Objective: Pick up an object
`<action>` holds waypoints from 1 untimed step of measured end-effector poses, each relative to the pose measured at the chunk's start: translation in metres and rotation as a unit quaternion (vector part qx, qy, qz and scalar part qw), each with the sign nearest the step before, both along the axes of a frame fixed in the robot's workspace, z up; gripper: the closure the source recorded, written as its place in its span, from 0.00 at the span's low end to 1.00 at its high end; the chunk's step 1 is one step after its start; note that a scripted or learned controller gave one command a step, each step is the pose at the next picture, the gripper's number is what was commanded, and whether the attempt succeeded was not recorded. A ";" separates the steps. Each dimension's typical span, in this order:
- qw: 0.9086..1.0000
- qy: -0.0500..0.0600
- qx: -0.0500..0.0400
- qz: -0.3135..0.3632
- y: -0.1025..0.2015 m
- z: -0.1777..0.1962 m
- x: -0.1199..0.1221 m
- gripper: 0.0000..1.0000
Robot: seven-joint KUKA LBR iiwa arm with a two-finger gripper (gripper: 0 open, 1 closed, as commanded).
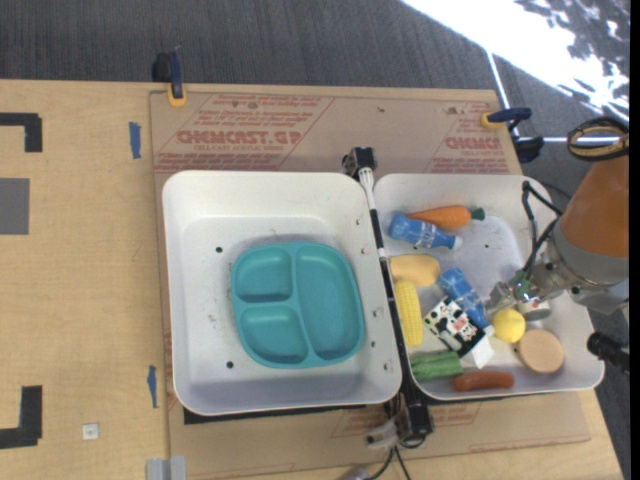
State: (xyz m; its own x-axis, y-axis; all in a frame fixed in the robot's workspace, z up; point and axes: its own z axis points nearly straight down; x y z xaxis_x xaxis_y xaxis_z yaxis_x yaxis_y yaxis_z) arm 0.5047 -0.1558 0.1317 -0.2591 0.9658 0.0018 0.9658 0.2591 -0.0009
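Dark grey carpet floor (300, 18) lies beyond the wooden bench (70, 268); bright sunlight patch (520, 18) behind the bench's far-right corner.

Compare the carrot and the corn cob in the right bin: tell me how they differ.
The carrot is orange with a green tip; the corn cob is yellow all over. The carrot lies crosswise near the bin's far wall, while the corn cob runs lengthwise beside the divider between the bins. The carrot lies right behind a blue bottle; the corn cob lies beside a black-and-white carton. Both are elongated toy foods lying flat in the right bin.
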 end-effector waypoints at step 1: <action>0.987 -0.001 -0.001 -0.161 0.039 0.043 -0.025 1.00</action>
State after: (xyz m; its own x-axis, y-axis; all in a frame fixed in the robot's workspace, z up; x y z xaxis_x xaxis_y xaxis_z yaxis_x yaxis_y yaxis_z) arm 0.4795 -0.1170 0.1746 0.0618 0.9981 0.0000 0.9981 -0.0618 0.0004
